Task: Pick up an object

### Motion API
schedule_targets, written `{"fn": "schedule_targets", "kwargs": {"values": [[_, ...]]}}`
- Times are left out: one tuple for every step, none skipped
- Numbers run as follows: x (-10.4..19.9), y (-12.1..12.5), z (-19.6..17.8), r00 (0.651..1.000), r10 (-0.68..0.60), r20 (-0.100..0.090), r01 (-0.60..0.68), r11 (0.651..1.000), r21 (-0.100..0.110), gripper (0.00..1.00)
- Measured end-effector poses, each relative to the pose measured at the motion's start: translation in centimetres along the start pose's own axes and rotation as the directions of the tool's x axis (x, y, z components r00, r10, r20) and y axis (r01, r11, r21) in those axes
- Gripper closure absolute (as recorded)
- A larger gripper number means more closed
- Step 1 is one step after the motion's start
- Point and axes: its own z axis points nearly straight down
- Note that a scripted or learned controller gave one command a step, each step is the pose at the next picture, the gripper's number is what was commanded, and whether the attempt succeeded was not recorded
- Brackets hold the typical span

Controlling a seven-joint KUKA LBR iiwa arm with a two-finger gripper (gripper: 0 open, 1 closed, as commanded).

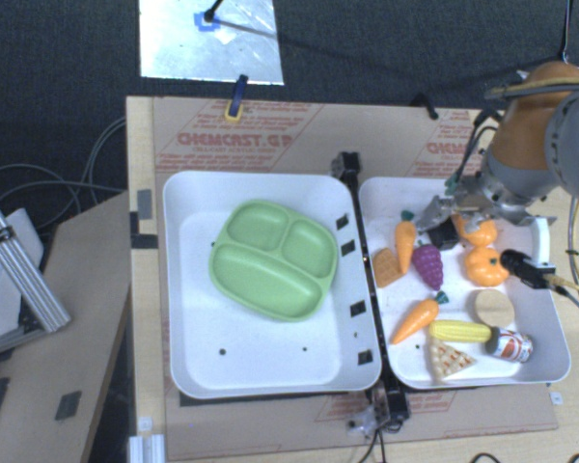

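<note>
The grey arm [545,143] reaches in from the right, its pincer [444,222] low over the right bin [550,355] near a carrot [405,242] and grapes [427,265]; its opening cannot be told. The left bin [188,355] holds a green plate [273,258] on the bench [145,162].

Dark carpet floor [58,56], tan side table [68,287] (cables across it)

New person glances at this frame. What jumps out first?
Probably the green divided plate, lying alone in the left bin. Next, the heap of toy food in the right bin: carrots, purple grapes, corn, a pizza slice. Then the grey arm with its orange band, hanging over that bin's far end.
</note>
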Motion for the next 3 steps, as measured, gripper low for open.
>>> {"fn": "schedule_targets", "kwargs": {"values": [[0.1,0.1,4.1,1.0,0.001,0.0,-0.001,1.0,-0.002,0.0],[0.1,0.2,2.9,1.0,-0.001,0.001,0.001,1.0,-0.006,1.0],[-0.8,0.7,-3.0,1.0,0.002,0.002,-0.002,1.0,-0.008,1.0]]}}
